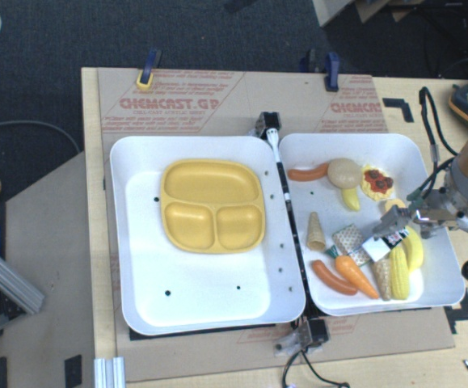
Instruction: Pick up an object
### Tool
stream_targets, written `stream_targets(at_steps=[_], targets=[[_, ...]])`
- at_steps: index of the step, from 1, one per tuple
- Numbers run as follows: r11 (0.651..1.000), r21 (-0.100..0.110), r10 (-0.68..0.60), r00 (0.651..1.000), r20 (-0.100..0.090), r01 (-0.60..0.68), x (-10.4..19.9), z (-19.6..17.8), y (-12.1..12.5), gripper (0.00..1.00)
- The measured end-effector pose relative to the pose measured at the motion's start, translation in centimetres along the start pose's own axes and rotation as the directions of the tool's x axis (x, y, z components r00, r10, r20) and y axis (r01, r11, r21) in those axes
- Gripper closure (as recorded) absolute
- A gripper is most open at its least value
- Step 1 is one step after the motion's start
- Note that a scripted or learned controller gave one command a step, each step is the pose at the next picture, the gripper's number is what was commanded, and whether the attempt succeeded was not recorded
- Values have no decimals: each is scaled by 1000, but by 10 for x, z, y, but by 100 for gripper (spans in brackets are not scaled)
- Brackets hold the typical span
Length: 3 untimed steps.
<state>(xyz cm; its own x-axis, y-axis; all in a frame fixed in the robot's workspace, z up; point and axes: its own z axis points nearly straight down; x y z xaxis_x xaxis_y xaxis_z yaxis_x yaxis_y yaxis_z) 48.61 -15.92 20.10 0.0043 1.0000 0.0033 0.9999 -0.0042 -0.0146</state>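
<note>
Yellow and orange toy food fills the right bin (302, 217), and that is where your arm is working. The gripper (387, 237) sits low over the cluster near the bin's right side, reaching in from the right edge. You cannot tell from this angle whether it is wide, narrow or closed on anything; the black-and-white tip blurs into the items under it, so count nothing as held.

The nearest things lie just below and beside the tip: a banana (414, 251) and a corn cob (398, 275), both smooth and long, lying roughly toward the near wall of the bin. A carrot (355, 275) and a sausage (328, 276) lie further left, slanting down to the right. A small grey checkered piece (348, 238), possibly a grater or a wafer, sits just left of the tip.

Further back you have a second sausage (308, 172), a pale round potato-like lump (343, 171), a small pizza slice (377, 182) and a ribbed cone (315, 231). The left bin (137, 281) holds a yellow divided plate (213, 204), matte plastic, well apart from the arm.

For a grab, you would likely want the closing direction across the banana's narrow width, not along it.
</note>
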Motion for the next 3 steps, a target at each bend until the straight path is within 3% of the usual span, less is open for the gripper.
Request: stream_targets(at_steps=[1,3], targets=[[1000,-14,-4,1000,3,4,0,-7,3,0],[1000,-8,-4,1000,0,4,3,110,-1,0]])
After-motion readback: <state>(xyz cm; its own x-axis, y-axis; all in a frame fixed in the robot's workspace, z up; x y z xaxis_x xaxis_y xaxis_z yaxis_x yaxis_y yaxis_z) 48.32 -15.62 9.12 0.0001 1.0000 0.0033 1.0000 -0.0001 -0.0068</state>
